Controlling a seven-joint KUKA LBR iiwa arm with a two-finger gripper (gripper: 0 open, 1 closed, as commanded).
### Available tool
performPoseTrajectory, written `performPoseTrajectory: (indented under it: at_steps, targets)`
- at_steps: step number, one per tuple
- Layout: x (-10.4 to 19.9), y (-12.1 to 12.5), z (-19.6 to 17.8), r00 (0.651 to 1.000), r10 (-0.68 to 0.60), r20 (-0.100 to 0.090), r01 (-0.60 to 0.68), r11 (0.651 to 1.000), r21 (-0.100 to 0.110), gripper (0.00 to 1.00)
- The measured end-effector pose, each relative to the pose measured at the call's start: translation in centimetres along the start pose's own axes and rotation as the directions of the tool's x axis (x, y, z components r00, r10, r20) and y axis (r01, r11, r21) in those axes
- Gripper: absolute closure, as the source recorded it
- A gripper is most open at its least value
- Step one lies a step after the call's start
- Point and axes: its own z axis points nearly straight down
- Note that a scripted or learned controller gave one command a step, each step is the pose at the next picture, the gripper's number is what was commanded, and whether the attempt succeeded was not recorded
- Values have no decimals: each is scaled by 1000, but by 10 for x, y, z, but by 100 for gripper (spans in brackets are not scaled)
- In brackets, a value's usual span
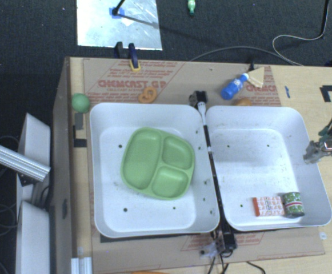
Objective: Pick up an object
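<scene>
In the right bin (257, 124), a small red and white packet (267, 206) lies near the front wall. A short green can (293, 204) rests on its side, touching the packet's right end. A green divided plate (158, 162) lies in the middle of the left bin (111, 210). My gripper (319, 150) is at the right bin's right rim, well above the can and packet in the view, with the arm reaching in from the right edge. It touches neither object.
Behind the bins on the bench lie a blue bottle (234, 87), an orange ring (148, 94) and a green ball (80, 102). A black divider with cabling (207, 147) runs between the bins. A cable hangs beside the arm.
</scene>
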Motion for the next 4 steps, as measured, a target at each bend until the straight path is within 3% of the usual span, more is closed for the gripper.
performPoseTrajectory:
  at_steps: [1,2,4]
  targets:
    - [0,-19,26,1000,0,-1,0,1000,2,100]
    - [0,-19,-7,1000,-3,0,3,1000,-1,100]
    - [0,-18,-25,1000,-3,0,3,1000,-1,100]
